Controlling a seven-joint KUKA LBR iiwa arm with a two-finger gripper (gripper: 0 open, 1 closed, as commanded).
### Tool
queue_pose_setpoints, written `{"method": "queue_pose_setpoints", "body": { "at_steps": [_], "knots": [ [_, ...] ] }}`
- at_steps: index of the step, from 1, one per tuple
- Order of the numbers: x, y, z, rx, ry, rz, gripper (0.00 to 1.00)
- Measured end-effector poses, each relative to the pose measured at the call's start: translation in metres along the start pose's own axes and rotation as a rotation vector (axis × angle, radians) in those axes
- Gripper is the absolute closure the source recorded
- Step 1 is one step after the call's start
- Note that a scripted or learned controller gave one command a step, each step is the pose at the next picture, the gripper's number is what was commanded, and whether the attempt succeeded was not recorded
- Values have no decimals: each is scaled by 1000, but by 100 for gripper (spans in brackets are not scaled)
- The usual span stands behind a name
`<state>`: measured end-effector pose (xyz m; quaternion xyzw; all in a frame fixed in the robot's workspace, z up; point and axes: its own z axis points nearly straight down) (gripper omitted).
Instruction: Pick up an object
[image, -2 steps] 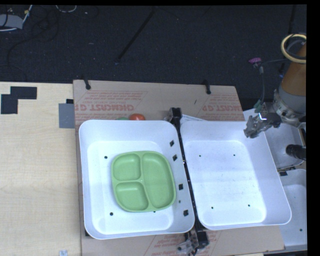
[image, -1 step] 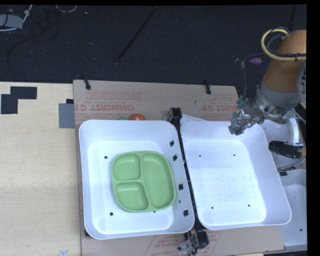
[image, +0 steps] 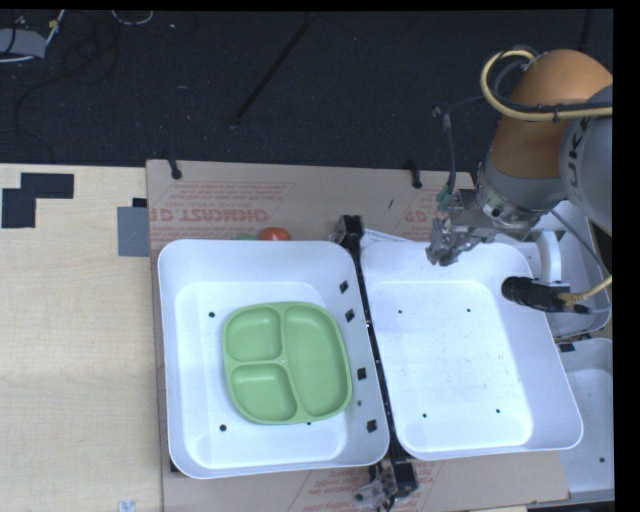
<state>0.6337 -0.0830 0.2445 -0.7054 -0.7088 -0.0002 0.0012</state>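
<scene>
The two-finger gripper (image: 447, 250) hangs over the far rim of the right-hand white bin (image: 470, 440); whether its fingers are spread cannot be told. The pale green, three-compartment plastic tray (image: 287, 362) lies in the left-hand white bin (image: 190, 400). Approach stage: the next move requires travel left across the divider, then descent.

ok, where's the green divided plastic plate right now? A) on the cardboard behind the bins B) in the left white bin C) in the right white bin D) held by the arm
B: the green three-compartment plastic plate lies flat on the floor of the left shallow white bin, while the gripper sits over the far rim of the right shallow white bin.
</scene>
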Motion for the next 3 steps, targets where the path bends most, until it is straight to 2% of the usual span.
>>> {"method": "queue_pose_setpoints", "body": {
  "at_steps": [1, 2, 3],
  "knots": [
    [46, -8, 3, 3, 0, 1, 100],
    [104, 0, 0, 0, 0, 0, 100],
    [156, 4, 19, 3, -1, 0, 100]
  ]
}}
